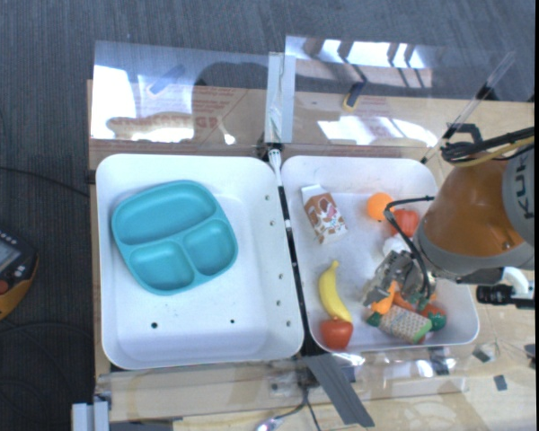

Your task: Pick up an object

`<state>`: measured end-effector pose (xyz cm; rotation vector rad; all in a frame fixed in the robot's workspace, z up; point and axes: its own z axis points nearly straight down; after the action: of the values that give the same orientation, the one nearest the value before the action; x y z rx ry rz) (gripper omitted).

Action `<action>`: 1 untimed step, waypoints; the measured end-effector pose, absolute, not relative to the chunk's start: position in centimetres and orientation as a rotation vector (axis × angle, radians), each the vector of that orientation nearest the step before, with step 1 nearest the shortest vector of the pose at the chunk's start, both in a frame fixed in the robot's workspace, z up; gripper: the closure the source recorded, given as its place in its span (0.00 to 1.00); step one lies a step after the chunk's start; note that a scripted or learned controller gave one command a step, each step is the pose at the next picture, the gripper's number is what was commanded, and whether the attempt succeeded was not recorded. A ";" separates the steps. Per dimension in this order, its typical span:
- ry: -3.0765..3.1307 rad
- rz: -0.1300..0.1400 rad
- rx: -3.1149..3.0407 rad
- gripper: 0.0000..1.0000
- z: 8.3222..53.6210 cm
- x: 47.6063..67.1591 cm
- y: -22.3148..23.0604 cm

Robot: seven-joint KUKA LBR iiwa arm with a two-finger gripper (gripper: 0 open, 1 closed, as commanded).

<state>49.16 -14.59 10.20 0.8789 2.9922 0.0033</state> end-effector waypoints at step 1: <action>2.969 0.001 1.027 1.00 11.4 48.4 -10.1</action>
<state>48.43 -10.11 11.40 1.0272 2.9685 0.0011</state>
